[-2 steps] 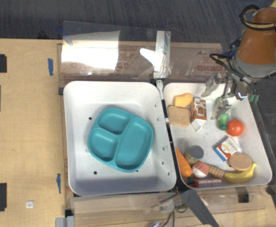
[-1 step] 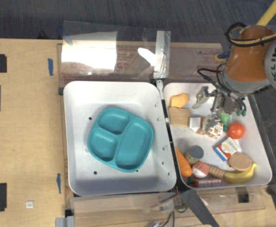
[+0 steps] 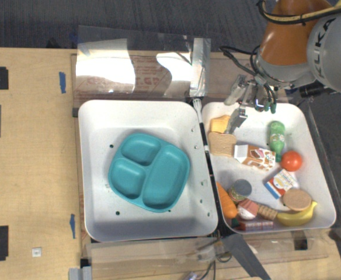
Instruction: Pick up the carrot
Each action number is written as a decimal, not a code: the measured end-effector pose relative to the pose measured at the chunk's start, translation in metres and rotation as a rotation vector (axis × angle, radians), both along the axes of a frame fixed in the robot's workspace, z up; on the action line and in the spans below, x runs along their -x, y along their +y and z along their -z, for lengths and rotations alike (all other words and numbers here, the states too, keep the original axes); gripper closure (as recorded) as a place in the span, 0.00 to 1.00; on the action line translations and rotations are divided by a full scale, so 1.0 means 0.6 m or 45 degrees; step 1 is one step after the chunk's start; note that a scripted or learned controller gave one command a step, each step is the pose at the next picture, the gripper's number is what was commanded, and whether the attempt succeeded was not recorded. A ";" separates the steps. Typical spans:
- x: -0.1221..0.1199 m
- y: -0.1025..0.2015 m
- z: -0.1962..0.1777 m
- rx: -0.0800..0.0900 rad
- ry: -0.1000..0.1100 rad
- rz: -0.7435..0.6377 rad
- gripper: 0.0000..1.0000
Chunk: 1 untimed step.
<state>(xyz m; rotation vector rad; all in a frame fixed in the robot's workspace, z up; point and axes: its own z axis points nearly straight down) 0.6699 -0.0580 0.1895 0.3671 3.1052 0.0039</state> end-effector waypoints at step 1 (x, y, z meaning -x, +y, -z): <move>0.028 0.092 0.005 -0.003 0.015 0.310 0.00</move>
